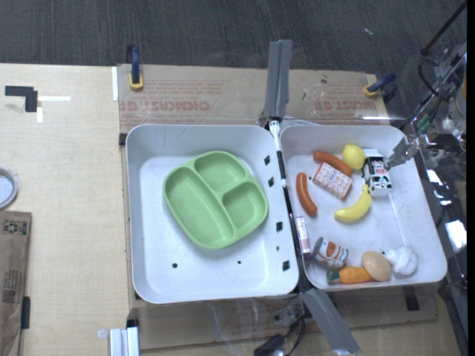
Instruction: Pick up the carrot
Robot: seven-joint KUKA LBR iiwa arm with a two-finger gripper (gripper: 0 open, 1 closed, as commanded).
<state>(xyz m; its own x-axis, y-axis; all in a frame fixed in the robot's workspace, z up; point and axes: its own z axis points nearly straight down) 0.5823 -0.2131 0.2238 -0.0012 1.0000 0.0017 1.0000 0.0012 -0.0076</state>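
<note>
The left bin [141, 221] holds a green plate [215, 197] with three parts. The right bin [430, 221] holds the food and the tool [378, 175]. A lemon [353, 156] and a banana [355, 207] lie just beside the tool. The carrot [352, 275] is far from the tool, at the bin's near edge, next to an egg [376, 265]. The arm reaches in low from the right. I cannot tell if the tool is spread or pressed together.

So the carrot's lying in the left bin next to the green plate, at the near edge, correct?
Not quite. The camera view shows the carrot in the right bin, at its near edge beside the small can and the brown egg-shaped item. The green plate sits by itself in the left bin.
</note>
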